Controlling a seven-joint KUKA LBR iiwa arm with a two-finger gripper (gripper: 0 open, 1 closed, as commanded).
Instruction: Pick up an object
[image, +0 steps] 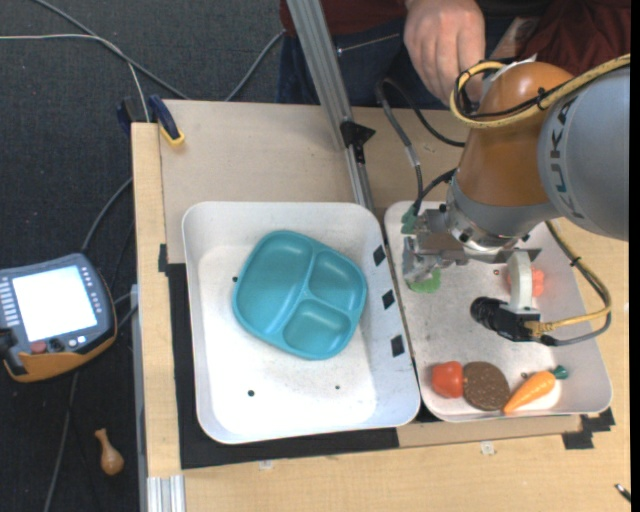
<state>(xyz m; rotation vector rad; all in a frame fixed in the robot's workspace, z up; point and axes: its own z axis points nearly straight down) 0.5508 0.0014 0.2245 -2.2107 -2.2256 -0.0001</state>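
My gripper (424, 266) hangs low at the left end of the right bin (590, 385), directly over a small green thing (427, 284) that peeks out beneath it. The gripper's body hides how the green thing sits against it. Along the bin's front edge lie a red tomato (448, 378), a brown round patty (485, 385) and an orange carrot (530, 390), all well clear of the gripper. A small orange piece (539, 283) shows at the bin's right side, partly hidden.
The left bin (215, 400) holds a teal divided plate (300, 293). A metal post (335, 90) rises behind the bins. A person's hand (445, 45) is at the top, behind the arm. A teach pendant (50, 315) lies off the bench at left.
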